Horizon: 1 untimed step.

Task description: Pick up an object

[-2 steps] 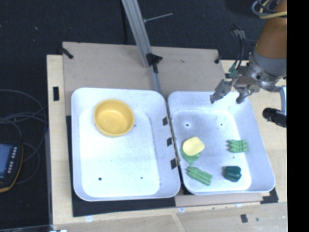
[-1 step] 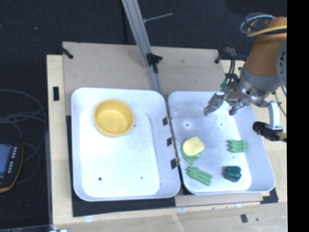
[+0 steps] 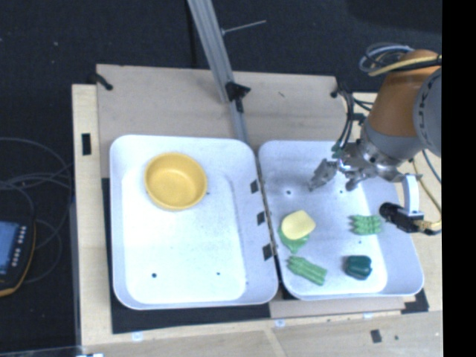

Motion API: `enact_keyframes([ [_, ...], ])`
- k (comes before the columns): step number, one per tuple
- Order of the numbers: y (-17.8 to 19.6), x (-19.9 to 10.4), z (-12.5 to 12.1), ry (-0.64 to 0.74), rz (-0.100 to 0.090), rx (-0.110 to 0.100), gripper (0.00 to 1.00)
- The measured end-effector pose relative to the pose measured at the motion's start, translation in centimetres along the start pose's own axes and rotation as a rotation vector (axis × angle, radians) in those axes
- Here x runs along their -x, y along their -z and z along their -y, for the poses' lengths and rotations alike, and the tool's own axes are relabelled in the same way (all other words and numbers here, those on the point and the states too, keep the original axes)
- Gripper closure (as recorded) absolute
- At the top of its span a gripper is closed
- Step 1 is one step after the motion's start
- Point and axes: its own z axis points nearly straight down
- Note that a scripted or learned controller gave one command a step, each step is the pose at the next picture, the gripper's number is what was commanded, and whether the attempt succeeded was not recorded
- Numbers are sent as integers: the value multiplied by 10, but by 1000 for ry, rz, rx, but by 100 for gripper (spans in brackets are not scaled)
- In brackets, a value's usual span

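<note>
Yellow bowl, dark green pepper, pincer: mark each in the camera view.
yellow bowl [image 3: 175, 181]: camera view, left bin, point on its inner floor.
dark green pepper [image 3: 358, 267]: camera view, right bin near the front edge, point on its body.
pincer [image 3: 336, 175]: camera view, over the right bin, point midway between fingertips.

Bare floor in right bin's [image 3: 286, 162] upper half (toys [image 3: 297, 227] below).
</note>
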Motion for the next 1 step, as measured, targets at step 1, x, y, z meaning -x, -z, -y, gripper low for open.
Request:
enact_keyframes([
  [1, -54, -9, 0, 1, 0, -1, 0],
])
